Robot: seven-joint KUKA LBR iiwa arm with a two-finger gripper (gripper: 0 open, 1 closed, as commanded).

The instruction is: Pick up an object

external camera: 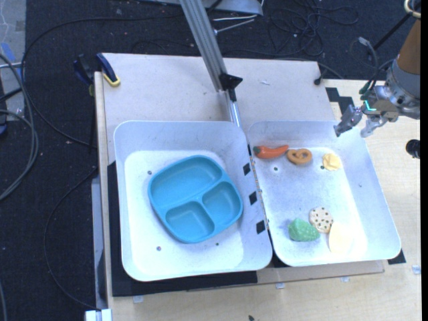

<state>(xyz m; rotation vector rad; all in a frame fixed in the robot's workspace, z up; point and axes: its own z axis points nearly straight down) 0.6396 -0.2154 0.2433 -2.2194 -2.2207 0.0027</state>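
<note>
Bins stand side by side on the tabletop. The left bin carries a blue tray with three compartments, lying a little turned. The right bin carries the small things: an orange carrot near its far left corner, a brown pretzel just beside the carrot, and a small yellow piece to the right of the pretzel. Near the front edge lie a green piece, a cookie with dark dots touching it, and a pale yellow piece just beside the cookie.

The pincer hangs above the far right corner of the right bin, well apart from all the things in it. Its two fingers point down and left with a gap between them, and nothing is between them. A grey metal pole goes at a slant from the top to the place between the bins.
</note>
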